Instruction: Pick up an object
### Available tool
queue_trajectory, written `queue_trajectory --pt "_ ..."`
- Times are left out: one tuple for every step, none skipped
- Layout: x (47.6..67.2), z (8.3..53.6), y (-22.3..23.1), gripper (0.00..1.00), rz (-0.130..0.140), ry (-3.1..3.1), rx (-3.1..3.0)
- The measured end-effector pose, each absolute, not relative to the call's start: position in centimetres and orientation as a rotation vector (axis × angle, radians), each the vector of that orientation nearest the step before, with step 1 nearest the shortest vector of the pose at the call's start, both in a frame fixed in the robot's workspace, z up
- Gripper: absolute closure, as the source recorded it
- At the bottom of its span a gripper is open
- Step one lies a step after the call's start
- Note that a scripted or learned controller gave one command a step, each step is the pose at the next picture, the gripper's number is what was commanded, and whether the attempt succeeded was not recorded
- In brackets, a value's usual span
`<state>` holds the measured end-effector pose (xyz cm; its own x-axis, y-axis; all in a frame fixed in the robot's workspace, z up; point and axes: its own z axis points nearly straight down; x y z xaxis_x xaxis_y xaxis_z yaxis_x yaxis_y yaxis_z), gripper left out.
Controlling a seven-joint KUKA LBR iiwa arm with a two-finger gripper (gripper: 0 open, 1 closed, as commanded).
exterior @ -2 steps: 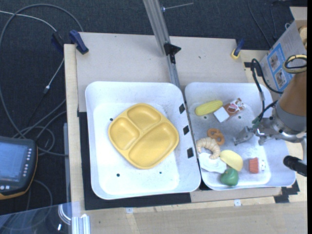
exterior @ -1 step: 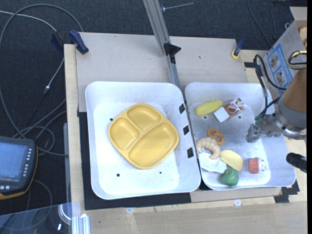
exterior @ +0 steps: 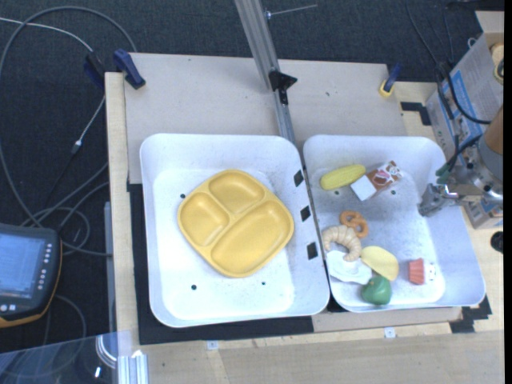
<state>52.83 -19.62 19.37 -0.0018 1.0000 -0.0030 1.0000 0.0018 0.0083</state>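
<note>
The tool (exterior: 438, 198) sits at the right rim of the right bin (exterior: 448, 238), low over the bin's edge, w/ the arm (exterior: 488, 162) coming in from the right. Can't tell how wide it stands, and nothing is visibly held in it.

Places below are relative to the right bin. All the loose objects lie inside it, to the left of and below the tool. Nearest to the tool – a small red-and-white packet (exterior: 387, 174) in the upper middle, w/ a white block (exterior: 363, 188) just beside it and a yellow corn-like piece (exterior: 342, 176) toward the upper left. A small orange pretzel (exterior: 354, 223) lies near the centre. Below it, a tan croissant-like piece (exterior: 342, 238), a yellow lemon-like slice (exterior: 379, 261), a white item (exterior: 349, 269) and a green round piece (exterior: 376, 291) cluster at the lower left corner, close together. A red-and-white chunk (exterior: 418, 272) sits apart at the lower right.

Left of that bin, touching it along the divide, is the left bin (exterior: 160, 214) – it carries one yellow 3-compartment tray (exterior: 235, 222). Both bins rest on a pale counter (exterior: 200, 94); dark carpet and cables surround it. A metal pole (exterior: 260, 34) slants across the counter's top edge, and a handheld pendant (exterior: 24, 270) lies far left.

Count: 2 bins, 1 tray, 9 small objects.
</note>
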Motion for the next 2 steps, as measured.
queue_trajectory --pt "54.0 24.8 -19.5 1.0 0.006 2.219 2.213" --pt "54.2 30.0 -19.5 1.0 0.005 2.219 2.213"
